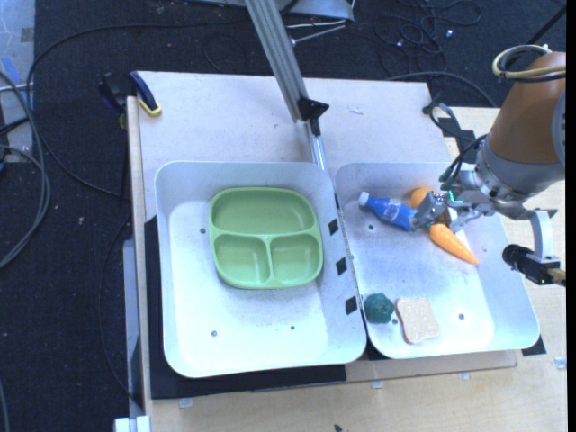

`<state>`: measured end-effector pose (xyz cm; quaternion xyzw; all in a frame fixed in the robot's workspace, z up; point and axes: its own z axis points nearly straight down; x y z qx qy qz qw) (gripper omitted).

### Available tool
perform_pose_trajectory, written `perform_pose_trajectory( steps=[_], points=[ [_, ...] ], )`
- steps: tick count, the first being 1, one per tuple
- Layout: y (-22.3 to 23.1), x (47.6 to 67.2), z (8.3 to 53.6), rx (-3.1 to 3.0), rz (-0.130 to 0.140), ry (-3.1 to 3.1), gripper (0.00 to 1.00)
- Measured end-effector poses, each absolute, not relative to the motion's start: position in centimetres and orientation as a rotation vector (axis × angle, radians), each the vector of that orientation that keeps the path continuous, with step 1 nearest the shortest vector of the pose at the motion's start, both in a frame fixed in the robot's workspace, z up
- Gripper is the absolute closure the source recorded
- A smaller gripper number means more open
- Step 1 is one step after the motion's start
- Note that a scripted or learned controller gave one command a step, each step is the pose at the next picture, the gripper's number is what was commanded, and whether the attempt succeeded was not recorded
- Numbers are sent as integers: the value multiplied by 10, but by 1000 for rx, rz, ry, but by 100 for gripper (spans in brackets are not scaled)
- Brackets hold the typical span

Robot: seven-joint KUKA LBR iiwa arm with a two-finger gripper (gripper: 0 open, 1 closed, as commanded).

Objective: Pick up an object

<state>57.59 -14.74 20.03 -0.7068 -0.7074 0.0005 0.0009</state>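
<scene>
Green tray (left bin), gripper beside carrot, blue tube

I see bright, even overhead light with soft, faint shadows, mild glare on the two shallow white plastic bins, and slightly soft focus throughout.

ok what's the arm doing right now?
The arm's pincer is down in the right bin, at the cluster of blue tube, a small orange item and the carrot. Whether it has gripped anything can't be told from this view. A dark green lump and a tan sponge-like piece lie near the bin's front edge. The left bin holds a green divided tray.
</scene>
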Motion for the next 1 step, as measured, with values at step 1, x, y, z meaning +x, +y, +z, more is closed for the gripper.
perform_pose_trajectory(
  steps=[1],
  points=[
    [-147, 576, 201, -2220, 0, -2222, 0]
  ],
)
